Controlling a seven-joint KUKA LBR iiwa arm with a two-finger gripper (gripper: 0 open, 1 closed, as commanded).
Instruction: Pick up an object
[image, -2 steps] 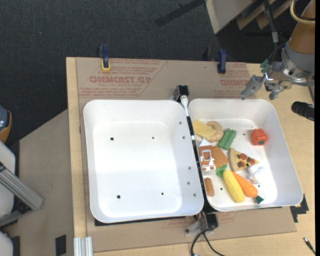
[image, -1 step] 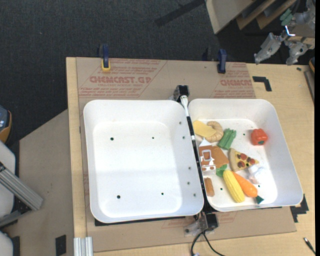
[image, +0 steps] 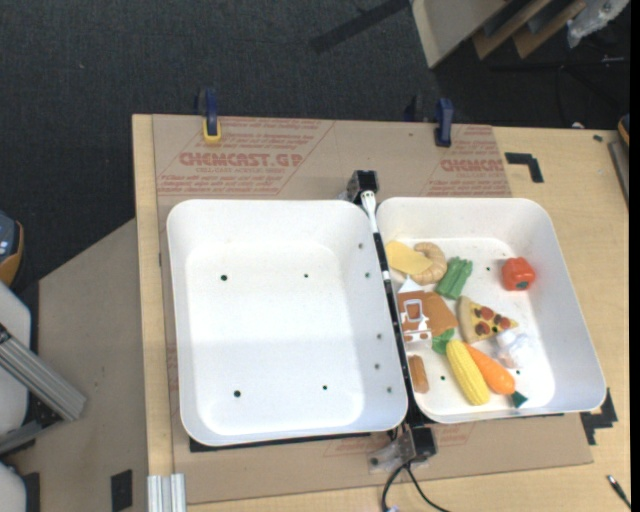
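The right bin (image: 560, 300) holds several toy foods. A red pepper (image: 517, 273) lies near its far right. A croissant (image: 432, 260) and a yellow piece (image: 404, 258) sit at the upper left. A green piece (image: 455, 277) lies beside them. A brown and white house-shaped piece (image: 423, 314) is at the left. A pizza slice (image: 484, 320) is in the middle. A corn cob (image: 466, 370) and a carrot (image: 492, 371) lie near the front, with a small sausage (image: 419, 374) to their left.
The left bin (image: 270, 320) sits beside the right one on a brown board (image: 250, 150). Two blue clamps (image: 209, 112) (image: 444, 120) hold the board's far edge. A black cable (image: 410, 470) runs off the front.
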